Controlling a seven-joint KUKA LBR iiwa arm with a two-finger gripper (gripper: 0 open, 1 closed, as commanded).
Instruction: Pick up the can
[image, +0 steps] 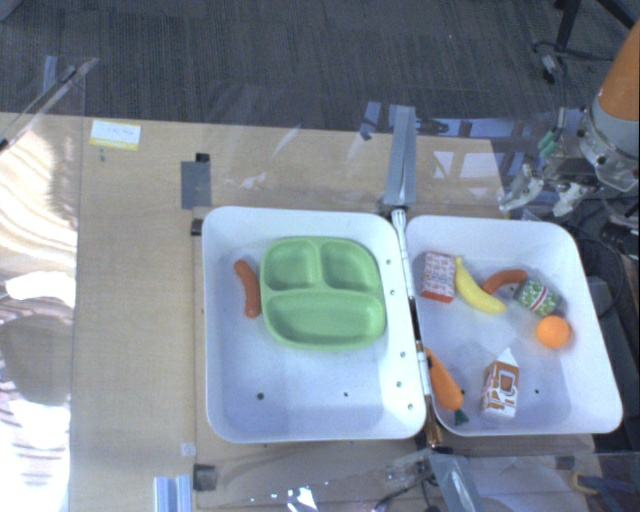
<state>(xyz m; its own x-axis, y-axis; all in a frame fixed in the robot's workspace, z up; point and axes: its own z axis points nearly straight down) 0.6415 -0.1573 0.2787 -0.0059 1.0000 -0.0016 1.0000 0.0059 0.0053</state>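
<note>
My gripper (535, 185) hung at the upper right of the view, beyond the far rim of the right-hand shallow white bin (592, 300), and I could not tell from that cluttered angle how it was set. I held nothing there. I judged I was parked clear of the bins so the whole layout stayed visible before a descent.

Nearest below me in that bin lay the small green-and-white patterned can (535, 297), on its side, touching the end of a reddish sausage (504, 280) and just beside a yellow banana (476, 288); an orange ball (553, 332) sat close under it. That crowding would make the approach tight, I thought.

Further out, a red-and-white packet (437, 276), a small carton (500, 388) and an orange carrot (445, 384) shared the bin. The left-hand white bin (225, 400) held a green divided plastic tray (322, 293) and another sausage (248, 288).
</note>
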